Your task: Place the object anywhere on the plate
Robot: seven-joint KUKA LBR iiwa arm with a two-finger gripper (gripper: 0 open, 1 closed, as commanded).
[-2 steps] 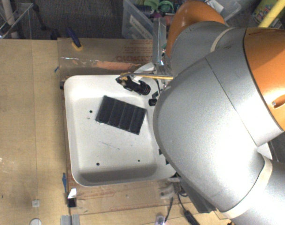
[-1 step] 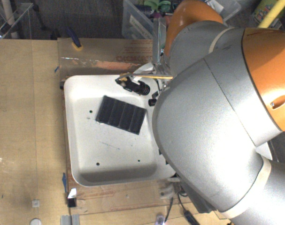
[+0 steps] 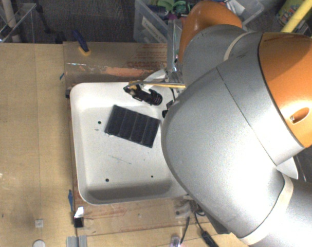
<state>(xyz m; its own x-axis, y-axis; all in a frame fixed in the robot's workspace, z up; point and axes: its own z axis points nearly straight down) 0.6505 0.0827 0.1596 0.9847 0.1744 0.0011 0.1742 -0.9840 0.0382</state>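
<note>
Looking down from my feed, I have the grey arm (image 3: 233, 138) nearest the lens, its bulk covering the right side of the bench and hiding the gripper, so I cannot tell its state. Beyond it sits the white bin (image 3: 89, 184). A dark ribbed plate (image 3: 132, 126) lies flat on the bin floor. Farther back, near the bin's far rim, a small black object (image 3: 144, 95) rests just beyond the plate, apart from it.

Arm (image 3: 222, 153): bulky grey rounded housings, smooth matte shell
Band (image 3: 287, 81): glossy orange, small oval slot in it
Upper joint (image 3: 209, 14): orange cap
</note>
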